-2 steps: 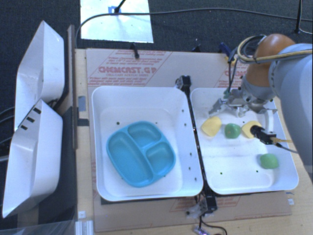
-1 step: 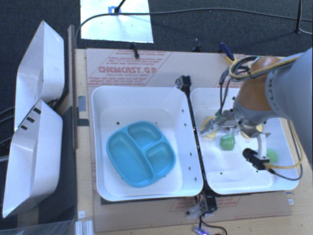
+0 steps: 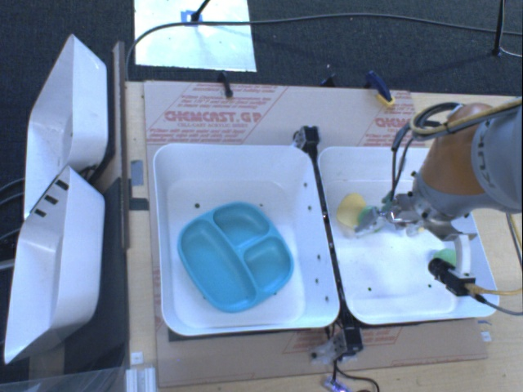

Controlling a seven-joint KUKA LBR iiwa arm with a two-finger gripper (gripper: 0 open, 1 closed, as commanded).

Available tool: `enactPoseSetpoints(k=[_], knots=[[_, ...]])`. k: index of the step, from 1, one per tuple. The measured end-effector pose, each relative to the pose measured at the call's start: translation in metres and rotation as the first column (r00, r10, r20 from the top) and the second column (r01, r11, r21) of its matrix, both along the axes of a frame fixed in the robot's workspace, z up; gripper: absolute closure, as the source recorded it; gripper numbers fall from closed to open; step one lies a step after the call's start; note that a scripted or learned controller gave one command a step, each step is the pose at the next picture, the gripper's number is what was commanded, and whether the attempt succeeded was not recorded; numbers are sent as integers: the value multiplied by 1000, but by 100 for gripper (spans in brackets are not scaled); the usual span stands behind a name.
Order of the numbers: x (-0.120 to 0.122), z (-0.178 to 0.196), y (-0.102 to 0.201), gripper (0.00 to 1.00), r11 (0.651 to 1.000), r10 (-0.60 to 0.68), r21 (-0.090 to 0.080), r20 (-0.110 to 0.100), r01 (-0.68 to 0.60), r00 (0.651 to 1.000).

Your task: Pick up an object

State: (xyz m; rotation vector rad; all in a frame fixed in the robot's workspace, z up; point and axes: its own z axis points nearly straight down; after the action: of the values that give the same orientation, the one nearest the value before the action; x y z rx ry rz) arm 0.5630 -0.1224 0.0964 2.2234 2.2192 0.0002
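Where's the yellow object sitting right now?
The yellow object lies in the right bin, near its left wall, just left of the gripper, whose tips are close beside it.

Single fixed camera above the bench (image 3: 270,109), slanted down over both white bins (image 3: 237,166).
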Motion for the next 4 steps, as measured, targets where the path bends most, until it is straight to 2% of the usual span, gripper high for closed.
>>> enactPoseSetpoints(k=[1, 2, 3, 4], knots=[[46, -13, 32, 0, 1000, 6, 1, 1, -6, 1000], [45, -12, -10, 0, 1000, -1, 0, 1, 1, 1000], [86, -12, 28, 0, 1000, 6, 0, 3, -6, 1000], [60, -12, 34, 0, 1000, 2, 0, 0, -2, 1000]])
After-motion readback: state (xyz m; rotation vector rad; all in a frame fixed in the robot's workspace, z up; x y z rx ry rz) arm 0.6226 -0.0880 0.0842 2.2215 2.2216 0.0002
